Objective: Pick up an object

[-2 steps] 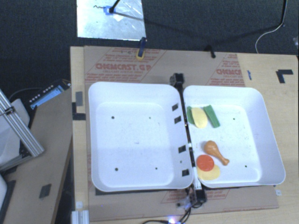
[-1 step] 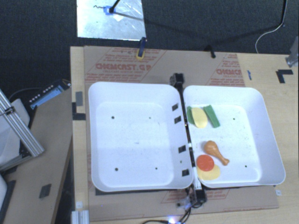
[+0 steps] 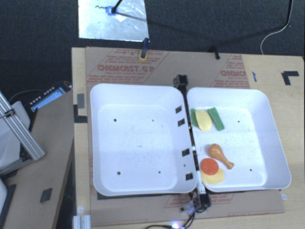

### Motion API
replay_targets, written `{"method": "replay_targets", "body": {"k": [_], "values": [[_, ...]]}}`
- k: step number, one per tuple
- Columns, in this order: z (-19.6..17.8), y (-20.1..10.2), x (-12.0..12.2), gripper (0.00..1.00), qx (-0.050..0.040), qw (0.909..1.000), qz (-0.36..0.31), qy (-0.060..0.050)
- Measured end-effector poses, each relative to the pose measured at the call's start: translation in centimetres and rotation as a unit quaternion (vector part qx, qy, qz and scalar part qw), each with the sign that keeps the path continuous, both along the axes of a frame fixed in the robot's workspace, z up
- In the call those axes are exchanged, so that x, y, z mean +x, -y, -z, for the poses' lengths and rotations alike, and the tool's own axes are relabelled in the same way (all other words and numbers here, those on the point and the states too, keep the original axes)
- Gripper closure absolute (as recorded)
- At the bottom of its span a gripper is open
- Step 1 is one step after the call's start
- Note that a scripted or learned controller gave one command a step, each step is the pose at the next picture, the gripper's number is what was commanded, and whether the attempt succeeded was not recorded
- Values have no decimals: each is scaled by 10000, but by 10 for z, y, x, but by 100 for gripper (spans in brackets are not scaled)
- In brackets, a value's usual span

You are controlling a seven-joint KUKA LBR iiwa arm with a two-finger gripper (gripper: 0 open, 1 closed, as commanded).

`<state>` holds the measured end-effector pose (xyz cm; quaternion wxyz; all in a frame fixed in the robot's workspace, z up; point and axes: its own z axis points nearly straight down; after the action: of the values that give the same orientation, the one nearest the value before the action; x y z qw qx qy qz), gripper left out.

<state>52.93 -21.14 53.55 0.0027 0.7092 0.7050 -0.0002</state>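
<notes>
The toys lay in the right bin [image 3: 267, 128], near its left wall: a yellow piece [image 3: 204, 120] touching a green stick [image 3: 216, 119], a drumstick [image 3: 220, 155] below them, and a red disc [image 3: 209, 166] overlapping a yellow disc [image 3: 215, 177]. The left bin [image 3: 138, 142] sat alongside on the worktop [image 3: 271, 63].

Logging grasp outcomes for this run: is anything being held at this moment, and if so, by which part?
Nothing is seen held. The toy chicken drumstick, red disc, yellow pieces and green block all lie loose in the right bin.
</notes>
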Motion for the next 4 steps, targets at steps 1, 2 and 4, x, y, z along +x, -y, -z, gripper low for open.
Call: {"method": "replay_targets", "body": {"k": [1,2,4], "values": [[0,-18,-44,100,18,10000,-50,-3],[1,-5,36,100,9,10000,-62,1],[78,-4,45,100,-20,10000,-56,71]]}}
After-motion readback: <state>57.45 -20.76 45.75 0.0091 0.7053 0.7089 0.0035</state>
